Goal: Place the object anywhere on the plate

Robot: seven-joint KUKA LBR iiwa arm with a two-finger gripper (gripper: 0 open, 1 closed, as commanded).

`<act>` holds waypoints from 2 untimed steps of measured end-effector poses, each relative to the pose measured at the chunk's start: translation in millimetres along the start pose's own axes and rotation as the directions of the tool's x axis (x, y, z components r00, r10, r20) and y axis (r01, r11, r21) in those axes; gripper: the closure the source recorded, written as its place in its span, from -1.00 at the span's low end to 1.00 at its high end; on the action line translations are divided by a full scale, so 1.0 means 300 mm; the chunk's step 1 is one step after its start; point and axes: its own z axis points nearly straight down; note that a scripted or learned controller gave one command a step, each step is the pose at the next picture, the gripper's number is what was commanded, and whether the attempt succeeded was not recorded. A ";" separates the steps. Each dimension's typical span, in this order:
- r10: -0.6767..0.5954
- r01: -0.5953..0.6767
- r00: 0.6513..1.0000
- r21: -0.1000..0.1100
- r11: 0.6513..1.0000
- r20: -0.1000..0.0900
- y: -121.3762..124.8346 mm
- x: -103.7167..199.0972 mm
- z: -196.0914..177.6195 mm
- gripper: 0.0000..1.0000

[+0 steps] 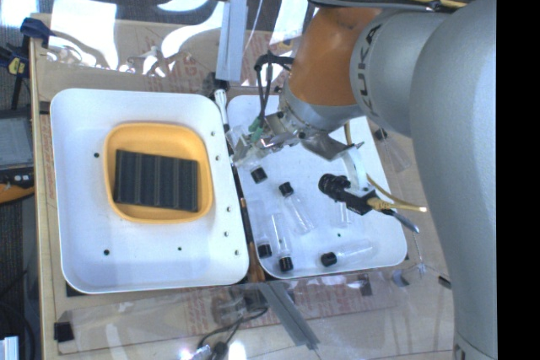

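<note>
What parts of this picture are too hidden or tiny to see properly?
- The tool: it hangs over the right bin's top left corner, too small and cluttered to tell what it is doing.
- The clear tubes with black caps: see-through on white, so their outlines blur.
- The right bin's far corner: covered by the arm.
- The yellow plate: a dark ribbed block covers its middle.

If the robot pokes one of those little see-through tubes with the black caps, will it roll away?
Probably. The clear tubes in the right bin look round and lie on their sides, so a nudge would likely roll them. They look small and light, easy to knock about. Their smooth, shiny sides may slip when the gripper squeezes.
</note>
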 end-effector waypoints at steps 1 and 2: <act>0.000 0.000 1.000 0.000 1.000 0.000 0.000 0.000 0.000 -1.00; -0.136 0.136 0.991 -0.001 0.991 0.001 0.071 -0.224 0.058 -1.00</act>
